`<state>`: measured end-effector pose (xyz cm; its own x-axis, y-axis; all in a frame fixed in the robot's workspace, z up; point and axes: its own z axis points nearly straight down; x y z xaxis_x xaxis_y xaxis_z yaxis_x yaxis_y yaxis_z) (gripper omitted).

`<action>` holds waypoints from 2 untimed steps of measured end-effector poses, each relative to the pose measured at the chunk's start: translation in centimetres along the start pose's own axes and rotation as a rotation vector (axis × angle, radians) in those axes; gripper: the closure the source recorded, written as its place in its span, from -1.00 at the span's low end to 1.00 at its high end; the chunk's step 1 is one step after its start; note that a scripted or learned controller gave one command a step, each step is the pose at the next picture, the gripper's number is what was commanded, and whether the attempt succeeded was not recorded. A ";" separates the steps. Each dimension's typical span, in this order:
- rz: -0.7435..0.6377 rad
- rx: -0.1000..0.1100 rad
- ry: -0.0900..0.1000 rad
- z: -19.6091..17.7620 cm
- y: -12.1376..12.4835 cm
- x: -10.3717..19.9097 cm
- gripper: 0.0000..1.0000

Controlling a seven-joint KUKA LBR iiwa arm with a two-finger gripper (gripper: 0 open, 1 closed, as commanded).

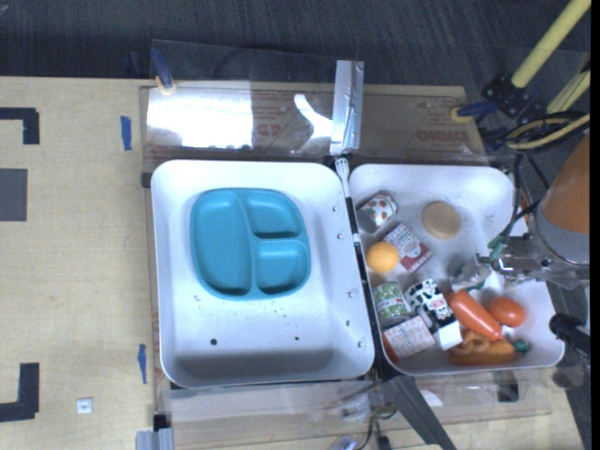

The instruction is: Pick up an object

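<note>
Nearest, front of right bin (539,359): an orange pepper (483,350) lies against the near wall, with a pink carton (408,337) to its left. They look tipped in loosely, a jumble for the arm to pick from.
Carrot (473,315): lies at a slant just behind the pepper, touching it or very close. A red tomato (506,310) sits just to its right.
Cow-patterned carton (433,300): left of the carrot, leaning among the other packs. A green carton (387,298) lies further left by the wall between the bins.
Pincer (492,261): hangs over the right part of the right bin, just beyond the carrot and tomato. Whether it is open or closed cannot be told from this slant, and nothing is seen held in it.
Likely thing to pick: the carrot or the tomato, since both lie just on the near side of the pincer. This is a guess from position alone.
Arm (567,204): reaches in from the right, its orange band above the bin's right wall.
Middle of right bin: an orange ball (382,257) and a red and white packet (406,244), well to the left of the pincer.
Far end of right bin: a small can (377,211) and a tan round thing (441,219), apart from each other and beyond the pincer, to its left.
Left bin (169,251): holds a blue divided plate (250,242) lying flat, probably a place to set things down.
</note>
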<state>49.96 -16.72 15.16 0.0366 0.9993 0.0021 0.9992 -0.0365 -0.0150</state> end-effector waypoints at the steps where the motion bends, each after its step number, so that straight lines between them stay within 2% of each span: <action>1: 0.053 -0.013 -0.001 -5.8 0.7 1.4 -1.00; 2: -0.208 -0.007 0.000 0.7 2.9 -3.0 -1.00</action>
<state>52.71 -19.86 14.39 -0.1709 0.9853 0.0044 0.9852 0.1710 -0.0074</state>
